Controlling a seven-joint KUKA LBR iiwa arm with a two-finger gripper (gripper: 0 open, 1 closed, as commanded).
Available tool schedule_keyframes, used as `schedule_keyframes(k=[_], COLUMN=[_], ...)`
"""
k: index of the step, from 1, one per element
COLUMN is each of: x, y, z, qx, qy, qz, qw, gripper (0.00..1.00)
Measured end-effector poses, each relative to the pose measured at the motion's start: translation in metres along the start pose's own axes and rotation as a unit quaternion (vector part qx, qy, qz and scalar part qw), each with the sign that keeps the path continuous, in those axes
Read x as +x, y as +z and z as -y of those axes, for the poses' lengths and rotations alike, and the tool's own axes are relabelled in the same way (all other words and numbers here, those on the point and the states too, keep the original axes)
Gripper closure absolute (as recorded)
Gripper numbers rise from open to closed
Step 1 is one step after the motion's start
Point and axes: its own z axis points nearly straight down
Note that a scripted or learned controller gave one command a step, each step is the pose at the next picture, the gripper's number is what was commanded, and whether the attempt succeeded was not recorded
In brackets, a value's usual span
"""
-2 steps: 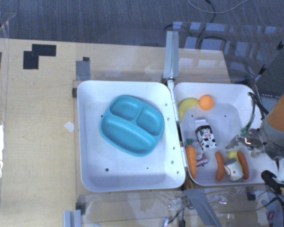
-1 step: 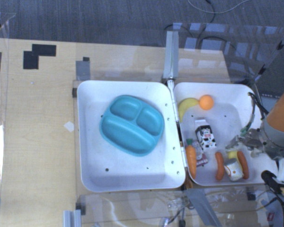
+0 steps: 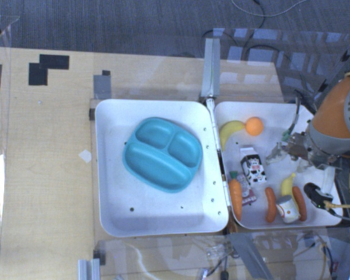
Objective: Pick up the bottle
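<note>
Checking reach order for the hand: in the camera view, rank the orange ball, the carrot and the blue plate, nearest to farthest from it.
From the hand:
1. Orange ball, right bin, upper part.
2. Carrot, right bin's left edge.
3. Blue plate, left bin.

A robotics lab: a pale wooden surface (image 3: 41,156) with two white bins (image 3: 105,174), clear shields, loose cable (image 3: 268,7) on grey carpet (image 3: 105,10).

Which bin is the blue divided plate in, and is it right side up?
The blue plate lies in the left bin, right side up: its three hollow compartments face the camera.
</note>
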Motion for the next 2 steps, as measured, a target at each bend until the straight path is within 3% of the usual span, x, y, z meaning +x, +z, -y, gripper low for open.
schedule_keyframes(k=[1, 2], x=[0.0156, 0.0158], y=[-0.0039, -0.0029], z=[-0.1154, -0.1149], qx=[0.002, 0.003], qy=[0.029, 0.028], qz=[0.001, 0.001], qw=[0.9996, 0.9996], gripper=[0.0, 0.0])
